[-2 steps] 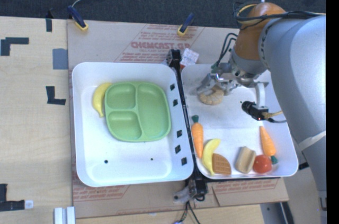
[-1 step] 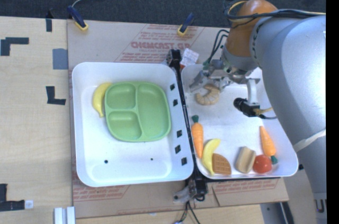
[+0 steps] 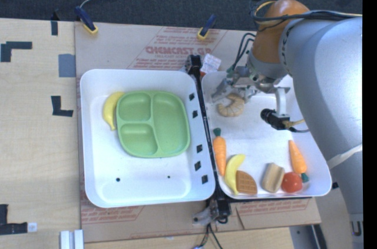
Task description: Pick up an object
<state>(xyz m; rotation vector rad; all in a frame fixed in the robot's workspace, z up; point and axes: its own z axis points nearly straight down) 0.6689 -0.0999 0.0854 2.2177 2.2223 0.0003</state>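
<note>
My gripper point(image 3: 238, 89) hangs low over the far part of the right bin point(image 3: 253, 135), at the end of the grey arm with its orange band. A tan croissant-shaped pastry point(image 3: 230, 108) lies on the bin floor just in front of and under the gripper, close to or touching it. I see nothing lifted off the bin floor. Along the near side of this bin lie an orange carrot point(image 3: 220, 153), a yellow banana piece point(image 3: 234, 164), a brown toast slice point(image 3: 246, 183), a beige bread roll point(image 3: 272, 177), a red tomato point(image 3: 291, 182) and a second carrot point(image 3: 297, 156).
The left bin point(image 3: 141, 183) holds a green divided plate point(image 3: 154, 123) with a yellow banana point(image 3: 109, 109) against its left edge. A black-clipped divider point(image 3: 200, 124) separates the bins. The arm's bulk covers the right bin's far right corner. Yellow clamps sit on the cardboard behind.
</note>
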